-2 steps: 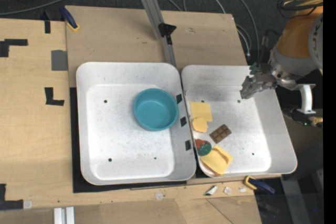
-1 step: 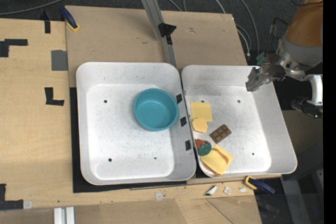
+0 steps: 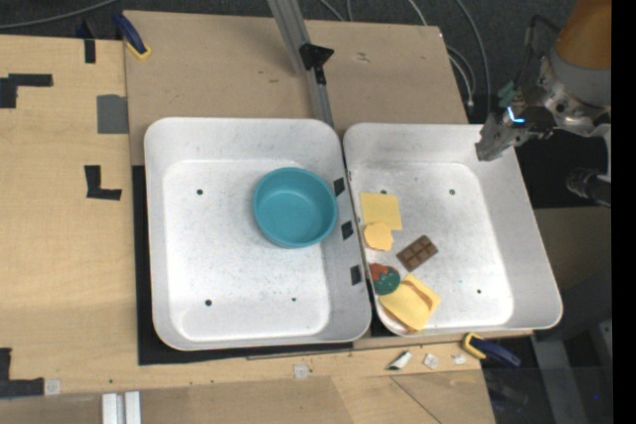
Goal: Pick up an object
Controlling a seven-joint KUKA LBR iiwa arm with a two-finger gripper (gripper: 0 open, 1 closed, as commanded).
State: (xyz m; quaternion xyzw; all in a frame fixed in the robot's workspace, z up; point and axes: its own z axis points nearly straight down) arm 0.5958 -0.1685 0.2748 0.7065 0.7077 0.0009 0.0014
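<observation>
Yellow block (image 3: 415, 303), seemingly far from tool (image 3: 492, 142)

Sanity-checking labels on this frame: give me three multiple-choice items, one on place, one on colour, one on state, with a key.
1. Where does the bowl sit?
A. in the left bin
B. in the right bin
C. on the bench outside both bins

2. What colour is the bowl?
A. red
B. blue
C. white

3. Where is the gripper?
A. down inside the bowl
B. at the right bin's upper right corner, apart from the small pieces
C. over the left bin's far left rim

Key: 1 A, the bowl rests on the left bin's floor. 2 B, its whole surface is blue. 3 B, the gripper shows at that corner, while the chocolate bar and yellow pieces lie along the bin's left side.
</observation>
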